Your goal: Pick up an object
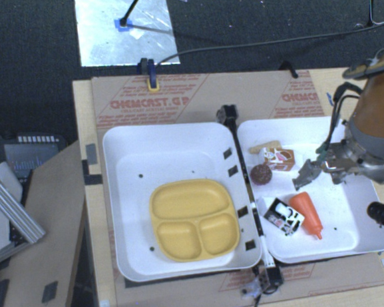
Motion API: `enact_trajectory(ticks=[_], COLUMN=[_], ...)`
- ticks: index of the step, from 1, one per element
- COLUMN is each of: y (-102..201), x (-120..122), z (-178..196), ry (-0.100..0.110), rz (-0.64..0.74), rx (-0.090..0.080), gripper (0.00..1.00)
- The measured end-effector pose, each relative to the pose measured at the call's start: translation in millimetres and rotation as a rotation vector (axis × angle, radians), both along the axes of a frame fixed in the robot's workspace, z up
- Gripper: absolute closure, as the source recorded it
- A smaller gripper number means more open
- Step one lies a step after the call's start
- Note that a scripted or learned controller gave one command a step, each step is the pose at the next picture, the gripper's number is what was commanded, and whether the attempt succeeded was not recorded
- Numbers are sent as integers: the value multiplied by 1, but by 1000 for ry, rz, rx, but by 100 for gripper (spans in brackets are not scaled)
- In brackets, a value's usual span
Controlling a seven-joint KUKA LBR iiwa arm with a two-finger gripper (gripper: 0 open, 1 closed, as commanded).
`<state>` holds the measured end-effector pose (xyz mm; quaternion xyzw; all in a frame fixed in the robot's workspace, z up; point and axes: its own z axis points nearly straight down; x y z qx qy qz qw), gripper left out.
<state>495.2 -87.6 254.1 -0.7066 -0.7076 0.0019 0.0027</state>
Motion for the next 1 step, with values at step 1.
enact_trajectory(ticks=[1], y=[0], x=[2], z=[4], ry=[-9], rz=[2], rx=[-1], gripper=[0])
